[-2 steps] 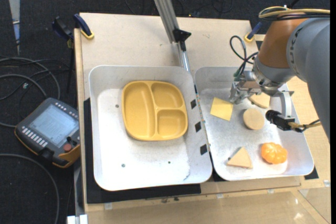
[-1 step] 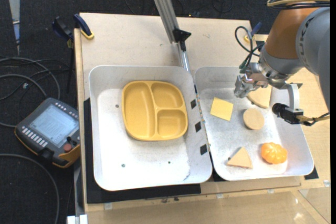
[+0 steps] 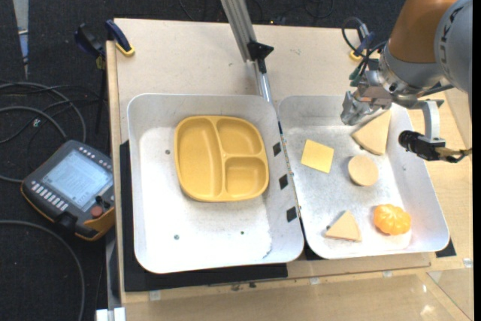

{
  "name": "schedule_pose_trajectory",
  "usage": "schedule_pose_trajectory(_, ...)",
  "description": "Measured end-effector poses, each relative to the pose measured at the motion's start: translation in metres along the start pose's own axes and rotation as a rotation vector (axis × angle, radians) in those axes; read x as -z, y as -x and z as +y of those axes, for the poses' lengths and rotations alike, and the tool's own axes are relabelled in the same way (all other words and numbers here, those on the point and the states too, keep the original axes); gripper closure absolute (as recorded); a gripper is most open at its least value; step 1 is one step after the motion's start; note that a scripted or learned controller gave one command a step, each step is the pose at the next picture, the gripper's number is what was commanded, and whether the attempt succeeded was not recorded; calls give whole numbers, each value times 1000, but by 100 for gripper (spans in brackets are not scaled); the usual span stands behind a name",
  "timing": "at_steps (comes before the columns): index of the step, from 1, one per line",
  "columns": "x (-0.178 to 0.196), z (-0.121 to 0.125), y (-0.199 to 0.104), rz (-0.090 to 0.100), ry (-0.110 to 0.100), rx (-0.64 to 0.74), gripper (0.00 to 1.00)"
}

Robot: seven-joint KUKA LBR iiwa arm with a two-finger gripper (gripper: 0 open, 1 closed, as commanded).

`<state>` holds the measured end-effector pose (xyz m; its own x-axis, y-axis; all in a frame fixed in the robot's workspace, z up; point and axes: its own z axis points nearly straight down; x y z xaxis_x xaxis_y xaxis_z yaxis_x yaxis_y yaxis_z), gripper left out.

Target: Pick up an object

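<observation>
Claw (image 3: 359, 110) beside tan wedge (image 3: 374, 134)

I see the tan bench (image 3: 195, 56) bearing two shallow white bins side by side: the left bin (image 3: 150, 237) and the right bin (image 3: 425, 233), edges touching. Yellow-handled clamps (image 3: 116, 37) grip its far corners.

A glossy yellow plastic tray (image 3: 222, 158) lies in a matt, scuffed white bin (image 3: 150, 237).

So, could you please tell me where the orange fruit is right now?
The orange fruit lies in the right bin, near its front right corner, right of the small wedge.
</observation>
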<state>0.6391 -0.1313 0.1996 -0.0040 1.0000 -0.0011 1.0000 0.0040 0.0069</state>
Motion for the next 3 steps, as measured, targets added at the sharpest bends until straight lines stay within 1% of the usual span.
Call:
schedule_pose_trajectory(1, 21, 1, 0, 1, -3, -1, 100)
schedule_pose_trajectory(2, 22, -18, -41, 2, -7, 2, 100)
schedule_pose_trajectory(3, 15, -33, -97, 3, -8, 4, 100)
